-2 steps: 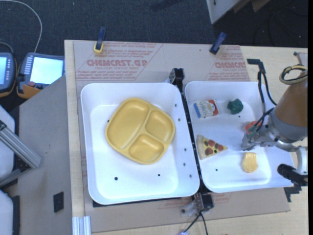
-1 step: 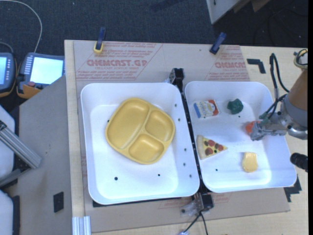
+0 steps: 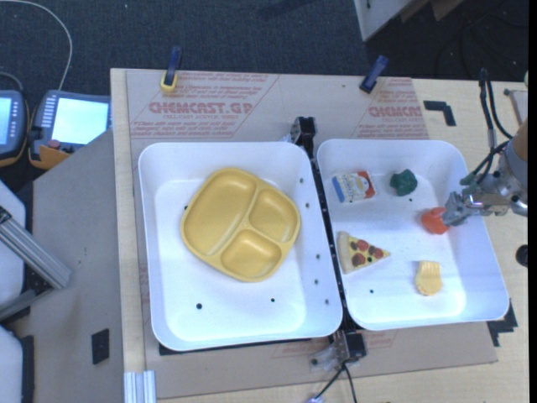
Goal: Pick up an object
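- Two shallow white bins are seen side by side: the left bin (image 3: pixel 159 309) at nine o'clock of the bench, the right bin (image 3: pixel 482 296) at three o'clock.
- The left bin is occupied by a yellow divided tray (image 3: pixel 241 223), lying flat and slightly turned.
- In the right bin, a pizza slice toy (image 3: pixel 361 253) is found near the dividing wall, with a small carton (image 3: pixel 353 185) at its twelve o'clock, a dark green piece (image 3: pixel 404 182) further toward one o'clock, and a pale yellow piece (image 3: pixel 428 278) at five o'clock.
- The gripper (image 3: pixel 457 209) is placed at three o'clock of the right bin, just beside (perhaps touching) a small orange-red object (image 3: pixel 434 221); whether it is released or clenched cannot be told.
- A slip is judged likely: the orange-red object sits at the fingertips' edge, so it could be nudged aside rather than caught.
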You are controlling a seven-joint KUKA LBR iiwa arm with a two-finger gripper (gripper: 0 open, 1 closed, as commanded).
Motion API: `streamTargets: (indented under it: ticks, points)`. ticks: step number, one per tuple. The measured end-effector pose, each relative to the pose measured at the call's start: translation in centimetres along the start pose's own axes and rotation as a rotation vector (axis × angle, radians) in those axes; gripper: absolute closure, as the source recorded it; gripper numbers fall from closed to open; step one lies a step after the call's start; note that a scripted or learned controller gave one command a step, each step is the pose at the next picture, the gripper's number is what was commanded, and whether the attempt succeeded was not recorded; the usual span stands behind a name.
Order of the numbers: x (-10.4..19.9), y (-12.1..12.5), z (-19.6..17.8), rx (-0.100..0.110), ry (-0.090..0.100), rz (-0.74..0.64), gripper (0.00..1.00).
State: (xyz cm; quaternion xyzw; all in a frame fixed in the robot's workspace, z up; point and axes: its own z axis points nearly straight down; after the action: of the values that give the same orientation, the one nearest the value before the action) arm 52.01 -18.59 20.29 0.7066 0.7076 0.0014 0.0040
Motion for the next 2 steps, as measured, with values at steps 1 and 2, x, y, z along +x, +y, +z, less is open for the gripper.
streamTargets:
  ticks: [1,2]
  points:
    - [-0.1,0.2,-5.0,0.000,0.000,0.000,1.00]
    - [5.5,1.2,-5.7,0.003,0.004,-0.005,1.00]
